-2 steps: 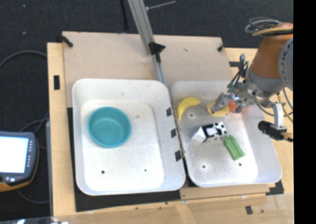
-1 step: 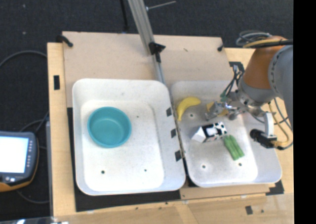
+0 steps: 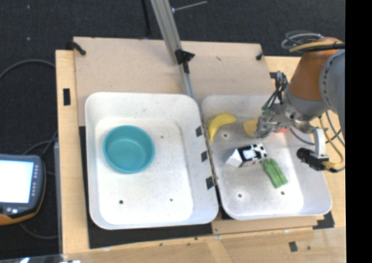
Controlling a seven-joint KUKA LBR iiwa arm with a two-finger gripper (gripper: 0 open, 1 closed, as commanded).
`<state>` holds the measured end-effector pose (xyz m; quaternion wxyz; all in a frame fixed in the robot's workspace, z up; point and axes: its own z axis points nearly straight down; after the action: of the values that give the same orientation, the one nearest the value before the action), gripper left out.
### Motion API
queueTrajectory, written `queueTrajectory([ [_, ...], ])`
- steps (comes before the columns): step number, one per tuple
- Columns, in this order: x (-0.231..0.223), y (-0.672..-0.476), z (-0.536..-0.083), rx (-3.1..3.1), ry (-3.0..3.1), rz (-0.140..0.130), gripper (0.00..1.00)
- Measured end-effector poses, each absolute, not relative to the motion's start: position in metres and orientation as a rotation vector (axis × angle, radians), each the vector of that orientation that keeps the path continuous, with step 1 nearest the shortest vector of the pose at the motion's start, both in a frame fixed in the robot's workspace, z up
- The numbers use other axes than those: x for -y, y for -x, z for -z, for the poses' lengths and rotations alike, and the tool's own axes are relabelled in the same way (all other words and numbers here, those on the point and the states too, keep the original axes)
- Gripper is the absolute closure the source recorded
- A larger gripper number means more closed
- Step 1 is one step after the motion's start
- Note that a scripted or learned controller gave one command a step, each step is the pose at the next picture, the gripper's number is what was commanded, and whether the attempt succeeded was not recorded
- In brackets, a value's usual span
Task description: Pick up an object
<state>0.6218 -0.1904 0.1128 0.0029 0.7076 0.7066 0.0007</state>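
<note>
In the right bin (image 3: 308, 201) lie a yellow banana (image 3: 219, 123), a black-and-white toy cow (image 3: 248, 155), a green oblong piece (image 3: 274, 173) and a small yellow piece (image 3: 250, 128). My gripper (image 3: 264, 130) hangs low over the bin's upper middle, right beside the small yellow piece and just above the cow. The arm's grey wrist and orange band (image 3: 306, 79) reach in from the right. Nothing shows between the fingers.
The left bin (image 3: 168, 198) holds a teal bowl (image 3: 129, 148). A slanted metal rail (image 3: 165, 21) runs from the top down to the gap between the bins. A screen device (image 3: 17, 189) sits off the bench at the far left. Cables (image 3: 317, 160) hang at the arm's side.
</note>
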Motion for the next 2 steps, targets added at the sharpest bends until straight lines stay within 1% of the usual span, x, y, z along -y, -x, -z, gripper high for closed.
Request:
queueTrajectory([
  [1, 0.185, -0.617, -0.161, -2.221, -2.217, -0.006, 1.00],
  [2, 0.177, -0.619, -0.219, -2.222, -2.213, -0.007, 1.00],
])
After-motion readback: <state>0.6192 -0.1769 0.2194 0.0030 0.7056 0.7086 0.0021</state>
